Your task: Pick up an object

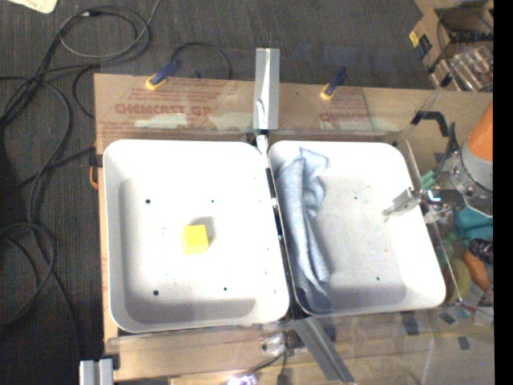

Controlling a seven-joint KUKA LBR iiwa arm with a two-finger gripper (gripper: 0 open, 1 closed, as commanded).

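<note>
A small yellow block lies near the middle of the left bin. A pale blue-grey cloth is bunched lengthwise along the left wall of the right bin. My gripper reaches in over the right bin's right side, above bare white floor. It is well to the right of the cloth and far from the block. Nothing shows in its grasp. The arm's orange band sits at the right edge of the view.
The two bins meet at a metal divider rail on a cardboard-topped bench. Clamps hold the board at the back. Cables trail on the dark floor to the left. Tools and clutter lie right of the right bin.
</note>
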